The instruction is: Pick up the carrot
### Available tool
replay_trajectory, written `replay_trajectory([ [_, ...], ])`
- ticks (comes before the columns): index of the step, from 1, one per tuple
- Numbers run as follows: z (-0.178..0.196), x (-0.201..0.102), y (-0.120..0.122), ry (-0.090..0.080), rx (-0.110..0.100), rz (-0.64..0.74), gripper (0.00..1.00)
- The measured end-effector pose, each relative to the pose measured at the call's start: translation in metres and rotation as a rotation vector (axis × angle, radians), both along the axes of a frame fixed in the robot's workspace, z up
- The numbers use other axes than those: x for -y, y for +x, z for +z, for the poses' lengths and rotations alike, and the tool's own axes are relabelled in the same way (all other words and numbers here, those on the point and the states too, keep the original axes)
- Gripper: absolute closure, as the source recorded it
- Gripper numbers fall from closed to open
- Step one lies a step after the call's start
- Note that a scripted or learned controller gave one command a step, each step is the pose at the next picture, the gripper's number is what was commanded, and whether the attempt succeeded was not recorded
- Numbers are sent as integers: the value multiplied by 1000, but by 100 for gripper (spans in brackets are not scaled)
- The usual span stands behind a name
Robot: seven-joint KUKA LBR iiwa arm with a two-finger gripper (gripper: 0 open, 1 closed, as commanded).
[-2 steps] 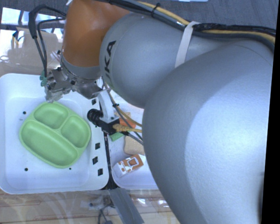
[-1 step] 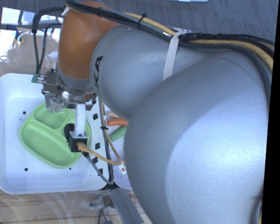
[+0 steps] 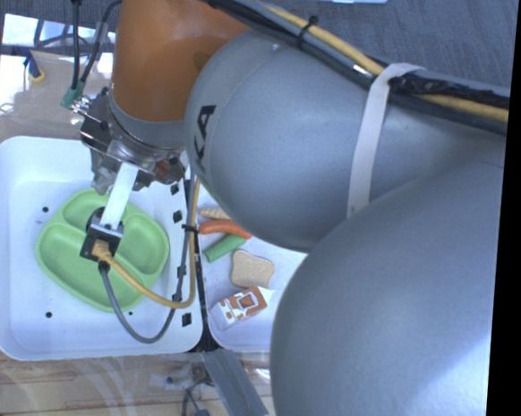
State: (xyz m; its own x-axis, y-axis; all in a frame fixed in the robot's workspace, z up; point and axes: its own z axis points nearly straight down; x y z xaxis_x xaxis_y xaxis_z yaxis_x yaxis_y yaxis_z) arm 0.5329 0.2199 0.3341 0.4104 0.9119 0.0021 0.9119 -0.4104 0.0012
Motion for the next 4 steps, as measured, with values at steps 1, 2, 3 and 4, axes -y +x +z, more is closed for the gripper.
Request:
replay_trajectory([
  [1, 106, 76, 50, 0, 5, -155, 100],
  [2, 94, -2, 22, -2, -7, -123, 100],
  [3, 110, 1, -38, -1, -3, -45, 100],
  [4, -32, 2, 13, -9, -18, 49, 100],
])
